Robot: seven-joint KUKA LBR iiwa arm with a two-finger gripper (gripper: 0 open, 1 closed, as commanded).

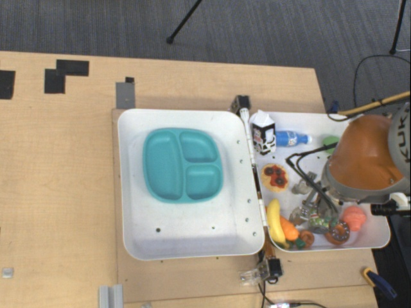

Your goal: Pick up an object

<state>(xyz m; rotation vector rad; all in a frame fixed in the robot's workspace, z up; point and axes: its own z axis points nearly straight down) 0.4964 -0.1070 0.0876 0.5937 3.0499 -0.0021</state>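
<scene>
Camera view — arm [366, 156] bends down, gripper [313, 212] low over right bin [379, 239].

Two white bins [135, 236] sit side by side. One teal divided plate [182, 165], one small milk carton [262, 132], one blue bottle [292, 138], one pizza slice [277, 176], one banana [274, 218], one carrot [289, 230], one doughnut [338, 233].
</scene>
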